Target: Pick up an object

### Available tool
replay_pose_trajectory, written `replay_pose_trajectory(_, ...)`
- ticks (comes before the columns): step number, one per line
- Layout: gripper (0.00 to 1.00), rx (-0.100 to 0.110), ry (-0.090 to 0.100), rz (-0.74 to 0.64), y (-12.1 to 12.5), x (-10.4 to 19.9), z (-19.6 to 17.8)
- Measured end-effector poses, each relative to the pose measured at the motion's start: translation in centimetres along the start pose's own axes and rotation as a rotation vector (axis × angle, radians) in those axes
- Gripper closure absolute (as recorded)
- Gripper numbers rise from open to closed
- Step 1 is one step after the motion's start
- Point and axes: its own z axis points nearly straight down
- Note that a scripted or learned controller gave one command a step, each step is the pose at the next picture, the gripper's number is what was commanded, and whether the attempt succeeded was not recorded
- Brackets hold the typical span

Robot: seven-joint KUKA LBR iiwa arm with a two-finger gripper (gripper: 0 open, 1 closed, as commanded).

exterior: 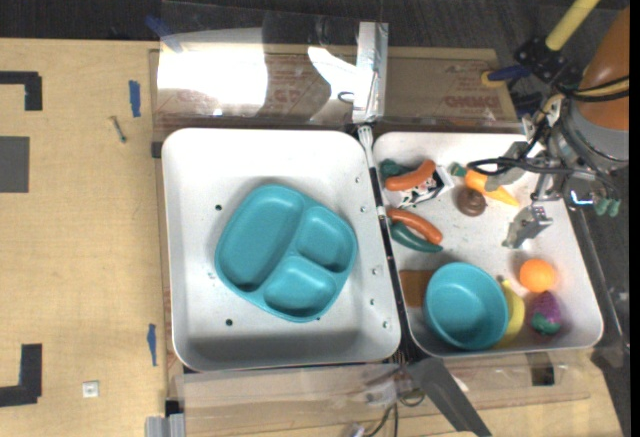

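Observation:
My gripper (527, 225) hangs over the right side of the right bin (585, 255), reaching in from the right on the grey arm with its orange band (608, 75). Nothing shows held in it. Just below it lies an orange ball (538, 274). To its left sit a brown ball (471, 201) and an orange and yellow toy (488, 184). A teal bowl (465, 303) stands at the bin's front, with a yellow piece (516, 310) and a purple and green toy (546, 314) beside it.
An orange toy with a black and white part (414, 180) and a red and green toy (415, 228) lie along the right bin's left wall. A brown block (411, 284) sits by the bowl. The left bin (190, 175) holds a teal divided plate (287, 250).

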Motion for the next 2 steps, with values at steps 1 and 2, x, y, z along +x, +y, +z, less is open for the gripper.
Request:
replay_pose_trajectory(1,0.0,0.001,-0.004,0.018,-4.1,-2.9,13.2)
replay_pose_trajectory(2,0.0,0.01,0.058,0.182,1.2,-8.5,14.1)
